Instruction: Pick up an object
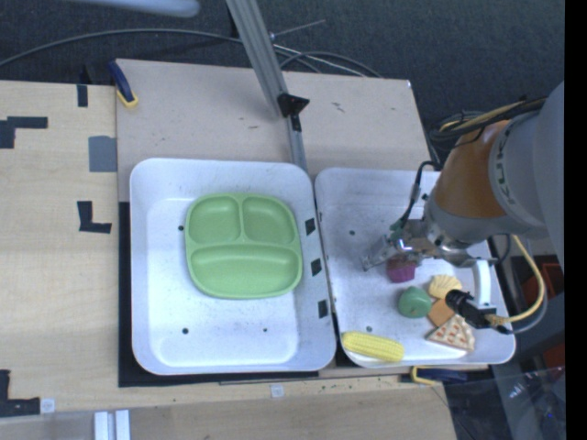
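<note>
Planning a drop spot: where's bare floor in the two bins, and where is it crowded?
Left bin: bare strip along the near wall below the green plate. Right bin: bare far-left part, between the divider and the tool. Crowded: near-right corner, with purple piece, green ball, waffle, corn.

A pale green plate [244, 246] is sitting in the white left bin [151, 273]. The right bin [353, 200], also white, is showing grey scuffs. In it are lying yellow corn [372, 346], a green ball [414, 302], a purple block [400, 269] and a tan, criss-crossed waffle [450, 335]. The arm [477, 181] is showing grey and orange.
</note>
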`<state>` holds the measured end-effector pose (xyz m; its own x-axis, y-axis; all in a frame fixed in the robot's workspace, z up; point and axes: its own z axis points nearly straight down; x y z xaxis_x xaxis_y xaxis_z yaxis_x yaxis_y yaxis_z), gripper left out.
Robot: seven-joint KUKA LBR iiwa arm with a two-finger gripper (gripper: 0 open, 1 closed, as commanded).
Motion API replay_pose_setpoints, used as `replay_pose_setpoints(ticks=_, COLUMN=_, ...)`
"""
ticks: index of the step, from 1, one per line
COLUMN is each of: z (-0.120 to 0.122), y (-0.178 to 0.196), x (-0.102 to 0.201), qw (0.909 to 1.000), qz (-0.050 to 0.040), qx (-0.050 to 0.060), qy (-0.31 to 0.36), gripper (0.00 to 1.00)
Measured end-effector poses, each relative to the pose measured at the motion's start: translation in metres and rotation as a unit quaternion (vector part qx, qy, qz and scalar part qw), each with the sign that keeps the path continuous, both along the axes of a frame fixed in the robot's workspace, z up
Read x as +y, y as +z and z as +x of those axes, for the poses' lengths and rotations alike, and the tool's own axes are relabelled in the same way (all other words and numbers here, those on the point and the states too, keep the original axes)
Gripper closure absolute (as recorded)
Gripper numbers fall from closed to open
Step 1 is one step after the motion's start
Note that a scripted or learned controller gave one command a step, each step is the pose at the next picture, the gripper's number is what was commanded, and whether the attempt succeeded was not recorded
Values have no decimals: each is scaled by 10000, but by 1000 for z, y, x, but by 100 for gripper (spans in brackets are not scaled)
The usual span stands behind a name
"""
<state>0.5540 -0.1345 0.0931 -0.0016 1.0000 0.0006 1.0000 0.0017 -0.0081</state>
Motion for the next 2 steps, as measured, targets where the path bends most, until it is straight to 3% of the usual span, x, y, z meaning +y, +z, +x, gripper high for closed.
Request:
replay_pose_setpoints(ticks=1, z=2, y=13, x=1, qw=10000, qz=3, qx=-20, qy=9, gripper=100)
replay_pose_setpoints(ticks=2, z=-8, y=65, x=-2, qw=10000, qz=-5, qx=-51, qy=-7, gripper=100)
